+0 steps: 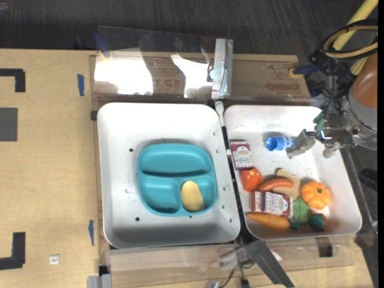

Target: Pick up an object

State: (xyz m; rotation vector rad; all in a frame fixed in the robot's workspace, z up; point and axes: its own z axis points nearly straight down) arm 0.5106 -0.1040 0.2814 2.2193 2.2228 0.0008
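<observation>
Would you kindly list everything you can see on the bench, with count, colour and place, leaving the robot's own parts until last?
White bins: 2, white, side by side; left bin, right bin.
Divided tray: 1, teal, middle of the left bin.
Potato-like item: 1, yellow, in the tray's lower right compartment.
Small blue object: 1, blue, upper part of the right bin.
Small carton: 1, red and white, left side of the right bin.
Second carton: 1, red and white, lower right bin.
Carrot: 1, orange, near the right bin's front wall.
Pumpkin: 1, orange, right of the pile.
Arm: 1, grey and orange, at the right.
Gripper: 1, grey, above the right bin.
</observation>
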